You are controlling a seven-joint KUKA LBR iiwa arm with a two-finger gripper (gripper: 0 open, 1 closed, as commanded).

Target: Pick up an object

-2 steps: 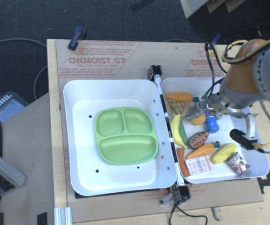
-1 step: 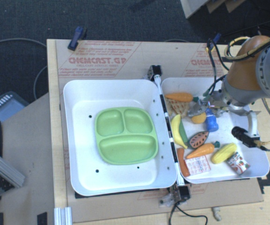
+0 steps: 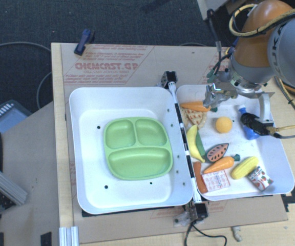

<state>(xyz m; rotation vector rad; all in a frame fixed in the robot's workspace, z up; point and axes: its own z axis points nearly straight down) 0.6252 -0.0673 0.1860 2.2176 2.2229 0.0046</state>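
I see a divided plate [image 3: 137, 148] in the left bin [image 3: 81, 137]. In the right bin [image 3: 283, 168], a banana [image 3: 192, 142] lies along the left wall, a ball [image 3: 223, 125] to its right.

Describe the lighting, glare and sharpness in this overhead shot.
Camera view: even, soft light, faint shadows under the green plate; mild glare on the left bin rim; toys like the banana are slightly soft; the arm's orange band looks blurred and bright.

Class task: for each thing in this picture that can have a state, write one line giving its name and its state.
Green three-compartment plastic plate: flat in left bin, nothing on it.
Yellow toy banana: lying by the divider.
Orange ball: resting loose in right bin.
Yellow toy corn cob: lying flat.
End effector: low above an orange carrot.
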